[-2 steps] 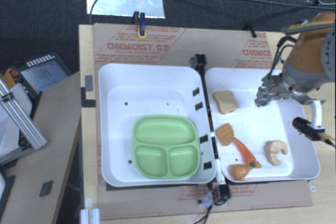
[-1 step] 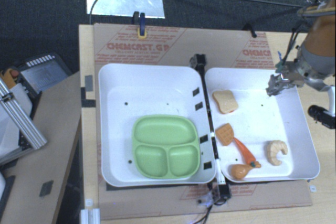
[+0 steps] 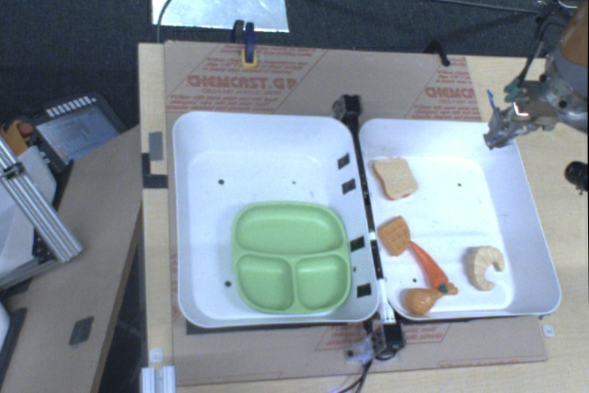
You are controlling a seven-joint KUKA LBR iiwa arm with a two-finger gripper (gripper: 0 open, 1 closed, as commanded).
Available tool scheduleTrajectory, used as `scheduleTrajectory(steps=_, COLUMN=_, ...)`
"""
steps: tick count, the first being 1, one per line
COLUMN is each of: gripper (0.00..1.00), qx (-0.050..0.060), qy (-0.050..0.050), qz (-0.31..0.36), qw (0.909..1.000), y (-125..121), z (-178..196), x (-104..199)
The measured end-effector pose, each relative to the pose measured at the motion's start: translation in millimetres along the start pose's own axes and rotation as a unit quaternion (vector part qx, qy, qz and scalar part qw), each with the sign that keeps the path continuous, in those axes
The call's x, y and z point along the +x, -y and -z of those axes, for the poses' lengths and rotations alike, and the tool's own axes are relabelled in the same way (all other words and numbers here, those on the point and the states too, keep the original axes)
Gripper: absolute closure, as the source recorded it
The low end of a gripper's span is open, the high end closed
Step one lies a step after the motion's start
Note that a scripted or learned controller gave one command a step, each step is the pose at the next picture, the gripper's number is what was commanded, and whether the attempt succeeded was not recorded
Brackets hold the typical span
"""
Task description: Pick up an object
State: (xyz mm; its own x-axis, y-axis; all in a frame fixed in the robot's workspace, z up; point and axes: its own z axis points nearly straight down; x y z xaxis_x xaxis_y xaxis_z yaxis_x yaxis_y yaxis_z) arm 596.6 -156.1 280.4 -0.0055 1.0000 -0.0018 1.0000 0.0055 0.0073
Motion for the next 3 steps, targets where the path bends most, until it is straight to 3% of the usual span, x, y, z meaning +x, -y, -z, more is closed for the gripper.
scheduleTrajectory(steps=3, gripper=1.0, qx=0.003, qy=-0.001, qz=0.001, qw=1.0, y=47, z=-17, x=141)
